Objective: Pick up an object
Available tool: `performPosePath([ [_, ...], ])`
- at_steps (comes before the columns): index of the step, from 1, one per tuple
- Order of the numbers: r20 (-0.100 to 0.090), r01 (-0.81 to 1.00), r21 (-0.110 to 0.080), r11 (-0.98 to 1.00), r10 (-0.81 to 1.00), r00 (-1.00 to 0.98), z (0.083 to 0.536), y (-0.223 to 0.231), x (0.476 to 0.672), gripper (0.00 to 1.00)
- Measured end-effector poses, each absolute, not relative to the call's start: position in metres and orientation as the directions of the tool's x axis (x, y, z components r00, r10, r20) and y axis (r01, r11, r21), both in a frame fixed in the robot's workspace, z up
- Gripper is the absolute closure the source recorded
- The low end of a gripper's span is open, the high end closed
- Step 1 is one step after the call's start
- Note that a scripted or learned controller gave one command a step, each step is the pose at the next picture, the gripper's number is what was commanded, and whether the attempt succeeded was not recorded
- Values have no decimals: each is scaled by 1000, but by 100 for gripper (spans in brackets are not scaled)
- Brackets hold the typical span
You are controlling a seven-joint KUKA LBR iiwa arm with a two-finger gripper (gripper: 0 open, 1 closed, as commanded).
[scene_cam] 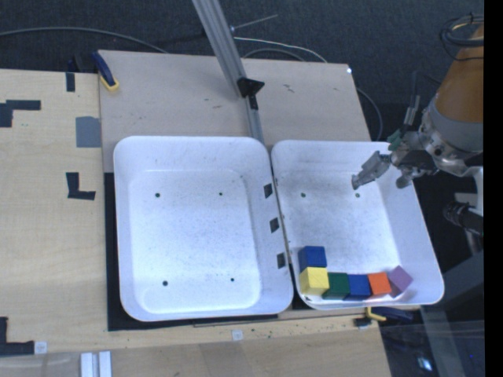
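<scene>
The arm enters from the right, its orange band (pixel 462 93) above the grey wrist, and the gripper (pixel 381 171) hangs over the upper right part of the right bin (pixel 409 210). One grey finger (pixel 368 171) slants down and to the left over the bin floor; a second dark finger shows just to its right, beside the bin's right wall. A visible gap separates the 2, so the fingers stand spread, and nothing lies between them.

The objects to be picked up sit well apart from the gripper, in the near corner of the same bin. 6 blocks are packed there. A blue block (pixel 313 256) stands farthest from the near rim, with a yellow block (pixel 314 279) touching it on the near side. From the yellow block a row runs to the right along the bin's near wall: a green block (pixel 338 284), a second blue block (pixel 359 286), an orange block (pixel 379 283) and a purple block (pixel 400 278), each touching the next. The purple block is tilted against the bin's rounded corner.

The bare, speckled floor of the right bin lies between the fingers and the blocks. The left bin (pixel 126 210) sits just beside the right one, their rims touching. A metal pole (pixel 220 34) slants over the bench (pixel 47 210) behind both bins.
</scene>
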State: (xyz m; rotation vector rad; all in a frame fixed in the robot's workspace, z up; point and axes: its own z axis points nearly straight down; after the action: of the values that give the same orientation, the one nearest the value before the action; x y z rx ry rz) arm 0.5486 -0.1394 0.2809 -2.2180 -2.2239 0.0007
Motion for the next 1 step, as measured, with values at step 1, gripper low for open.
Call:
performPosePath([
  [1, 3, 1000, -12, 1, 1000, -1, 186, -106, 516, 0],
])
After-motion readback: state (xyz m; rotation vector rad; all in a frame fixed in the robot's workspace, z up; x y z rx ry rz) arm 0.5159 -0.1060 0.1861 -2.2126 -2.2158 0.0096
